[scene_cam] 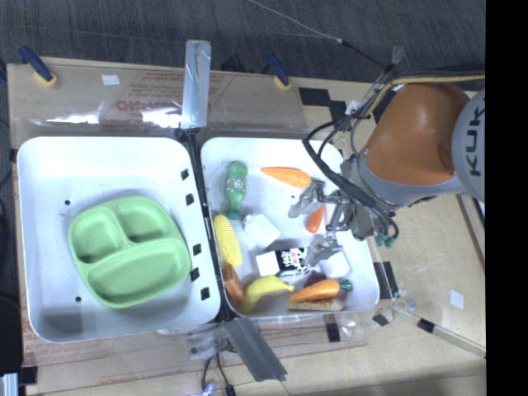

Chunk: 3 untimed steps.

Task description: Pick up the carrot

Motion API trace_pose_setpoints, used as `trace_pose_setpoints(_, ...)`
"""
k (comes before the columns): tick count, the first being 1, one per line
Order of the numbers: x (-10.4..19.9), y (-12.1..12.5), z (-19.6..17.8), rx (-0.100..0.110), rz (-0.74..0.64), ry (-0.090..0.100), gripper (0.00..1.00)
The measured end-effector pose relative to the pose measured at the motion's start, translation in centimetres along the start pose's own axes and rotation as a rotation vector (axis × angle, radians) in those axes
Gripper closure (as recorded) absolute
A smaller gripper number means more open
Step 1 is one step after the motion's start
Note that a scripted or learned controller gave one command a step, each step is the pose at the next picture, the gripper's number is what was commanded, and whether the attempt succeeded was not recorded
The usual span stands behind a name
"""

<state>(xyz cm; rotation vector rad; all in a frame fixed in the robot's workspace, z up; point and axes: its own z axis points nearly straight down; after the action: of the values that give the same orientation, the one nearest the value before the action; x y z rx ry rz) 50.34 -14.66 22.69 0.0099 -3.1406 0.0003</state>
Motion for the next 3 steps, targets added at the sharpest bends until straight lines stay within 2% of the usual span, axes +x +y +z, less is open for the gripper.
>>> trace_pose_setpoints(1,-6.3,-4.5,2.6,0.0,-0.067,0.0,0.0)
trace_pose_setpoints(2,-12.8,-4.5,9.8,-0.001,0.092,0.001,0.0)
trace_pose_setpoints(3,-15.2,-3.9,13.0,-0.001,0.154,-0.009,0.0)
